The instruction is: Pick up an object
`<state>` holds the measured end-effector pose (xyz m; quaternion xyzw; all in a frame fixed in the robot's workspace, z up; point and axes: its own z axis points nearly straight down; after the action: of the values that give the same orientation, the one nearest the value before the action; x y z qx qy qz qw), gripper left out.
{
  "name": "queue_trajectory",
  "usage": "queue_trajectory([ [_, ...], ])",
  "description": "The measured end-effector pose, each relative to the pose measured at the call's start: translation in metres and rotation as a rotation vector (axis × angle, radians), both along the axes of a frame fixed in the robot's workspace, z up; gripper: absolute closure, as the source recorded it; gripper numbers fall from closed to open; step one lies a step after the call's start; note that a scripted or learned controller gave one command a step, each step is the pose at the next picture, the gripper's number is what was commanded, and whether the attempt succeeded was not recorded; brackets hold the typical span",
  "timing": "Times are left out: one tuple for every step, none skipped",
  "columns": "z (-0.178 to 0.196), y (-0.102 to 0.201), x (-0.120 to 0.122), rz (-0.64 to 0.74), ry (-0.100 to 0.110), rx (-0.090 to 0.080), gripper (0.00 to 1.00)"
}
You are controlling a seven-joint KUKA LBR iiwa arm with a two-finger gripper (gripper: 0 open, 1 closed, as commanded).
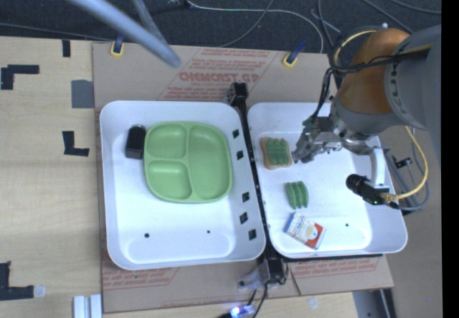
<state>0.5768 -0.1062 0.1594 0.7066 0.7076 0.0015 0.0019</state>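
The grey arm (401,87) with its orange band rises closest to the lens, reaching over the right bin (373,234). Its gripper (307,146) hovers low; whether it is open cannot be told. Both bins sit on a cardboard sheet (215,72) over a wooden bench (43,187). Far left of the gripper lies a green plate (188,162). Just left of the gripper sits a sponge (275,153), long axis running away from the camera.
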Motion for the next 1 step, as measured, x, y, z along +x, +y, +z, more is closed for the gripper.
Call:
queue_trajectory([
  [0.0632, 0.0039, 0.0015, 0.001, -0.001, 0.000, 1.00],
])
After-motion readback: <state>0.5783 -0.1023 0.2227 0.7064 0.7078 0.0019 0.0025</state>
